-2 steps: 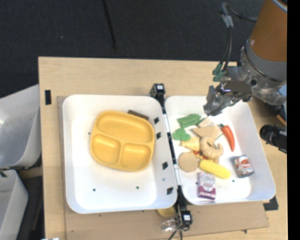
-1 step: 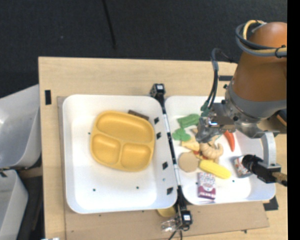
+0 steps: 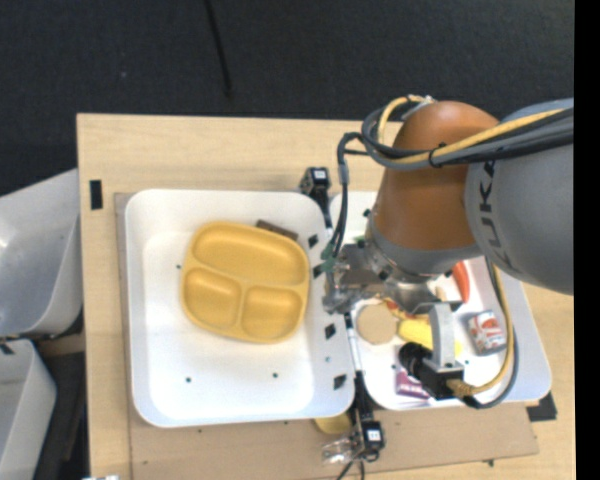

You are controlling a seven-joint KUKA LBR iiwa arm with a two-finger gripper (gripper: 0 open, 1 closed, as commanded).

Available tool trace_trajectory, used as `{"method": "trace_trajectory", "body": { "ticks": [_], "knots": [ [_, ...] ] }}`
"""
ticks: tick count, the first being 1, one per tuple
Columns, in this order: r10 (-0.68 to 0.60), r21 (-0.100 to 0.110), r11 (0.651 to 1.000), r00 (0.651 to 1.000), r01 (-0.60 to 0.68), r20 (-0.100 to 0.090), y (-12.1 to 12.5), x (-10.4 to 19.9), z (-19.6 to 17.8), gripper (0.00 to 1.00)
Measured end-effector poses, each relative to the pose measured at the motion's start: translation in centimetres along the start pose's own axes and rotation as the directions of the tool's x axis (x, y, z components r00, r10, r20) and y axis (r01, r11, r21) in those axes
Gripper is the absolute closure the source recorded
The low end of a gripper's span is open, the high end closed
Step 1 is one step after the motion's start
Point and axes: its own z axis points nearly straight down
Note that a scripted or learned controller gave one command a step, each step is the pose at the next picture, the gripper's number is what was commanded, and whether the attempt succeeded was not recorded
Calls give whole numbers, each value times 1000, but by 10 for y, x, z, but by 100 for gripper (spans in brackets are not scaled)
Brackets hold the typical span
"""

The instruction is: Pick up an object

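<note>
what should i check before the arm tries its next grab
1. Arm over a bin: ok, the wrist hangs above the right bin.
2. Gripper finger state: cannot tell, the wrist hides it.
3. Object held: cannot tell.
4. Targets in right bin: ok, a yellow piece, a tan disc and an orange item show beside the wrist.
5. Left bin contents: ok, a yellow divided plate lies flat, apart from the arm.
6. Cable near the grab: not ok, it loops over the right bin.
</note>
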Motion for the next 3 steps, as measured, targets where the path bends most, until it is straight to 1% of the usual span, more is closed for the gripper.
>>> {"method": "trace_trajectory", "body": {
  "ticks": [1,2,3],
  "knots": [
    [-1,-26,1000,1000,1,-4,2,54,-167,100],
    [-1,-7,1000,1000,1,5,2,50,-167,100],
    [-4,-5,1000,1000,4,5,2,50,-166,0]
  ]
}}
